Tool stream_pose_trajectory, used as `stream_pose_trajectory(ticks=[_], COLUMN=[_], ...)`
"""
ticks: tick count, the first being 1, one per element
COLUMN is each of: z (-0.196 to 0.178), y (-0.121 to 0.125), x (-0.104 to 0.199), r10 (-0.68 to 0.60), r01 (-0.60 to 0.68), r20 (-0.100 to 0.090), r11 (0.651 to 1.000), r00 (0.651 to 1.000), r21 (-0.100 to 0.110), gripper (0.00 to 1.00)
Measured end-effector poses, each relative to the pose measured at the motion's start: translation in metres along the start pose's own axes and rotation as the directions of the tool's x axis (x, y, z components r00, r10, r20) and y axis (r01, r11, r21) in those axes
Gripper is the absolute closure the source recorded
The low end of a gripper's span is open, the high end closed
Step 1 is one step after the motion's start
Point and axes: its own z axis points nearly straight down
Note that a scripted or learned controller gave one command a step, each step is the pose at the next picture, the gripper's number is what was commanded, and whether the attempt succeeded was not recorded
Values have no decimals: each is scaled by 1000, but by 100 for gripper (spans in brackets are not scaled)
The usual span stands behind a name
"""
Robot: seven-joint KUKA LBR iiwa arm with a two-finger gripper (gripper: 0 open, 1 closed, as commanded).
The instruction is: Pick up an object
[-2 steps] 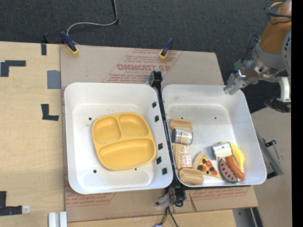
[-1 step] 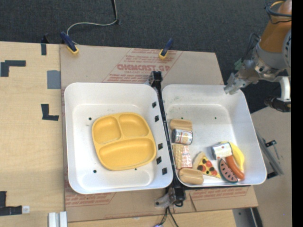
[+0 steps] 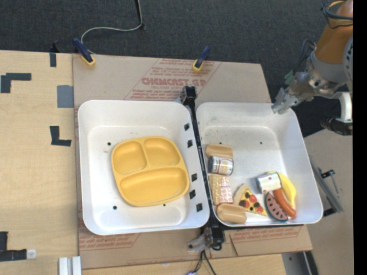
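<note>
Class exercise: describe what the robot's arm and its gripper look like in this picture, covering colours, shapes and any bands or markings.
The arm is rounded and bulky, with a broad orange band above the wrist and grey metal sections below it. A white curved piece sits at its right side. The gripper is small, light grey and tapers to a narrow tip. No lettering can be made out on it.

Your gripper (image 3: 282, 103) hangs over the far right corner of the right bin (image 3: 252, 128). In that bin you have a can (image 3: 220, 165), pizza slice (image 3: 250, 200) and banana (image 3: 288, 189). A yellow divided plate (image 3: 150, 169) lies in the left bin (image 3: 94, 171).
</note>
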Motion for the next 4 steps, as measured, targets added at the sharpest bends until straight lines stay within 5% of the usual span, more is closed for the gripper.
stream_pose_trajectory(ticks=[4], z=[14], y=[0], x=[0], r10=[0], r01=[0], r20=[0], r11=[1000], r00=[1000], r21=[1], gripper=[100])
